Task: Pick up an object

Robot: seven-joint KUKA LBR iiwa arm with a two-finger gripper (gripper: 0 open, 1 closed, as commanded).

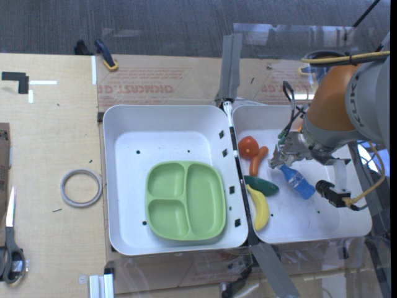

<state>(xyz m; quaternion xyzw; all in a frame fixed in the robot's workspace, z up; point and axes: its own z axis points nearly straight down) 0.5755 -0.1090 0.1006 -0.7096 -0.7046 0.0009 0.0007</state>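
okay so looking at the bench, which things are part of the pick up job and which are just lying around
In play, right bin:
pincer
blue bottle
orange toy
green toy
banana

Lying about:
green divided plate in left bin
tape ring
scissors
clamp

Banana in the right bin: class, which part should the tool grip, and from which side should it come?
Grip the banana across its middle, coming straight down from above. It lies flat and curved, running up and down the view, near the bin's left wall, with a dark green item at its upper end. The lower half looks freest, so closing there across its narrow width seems safest.
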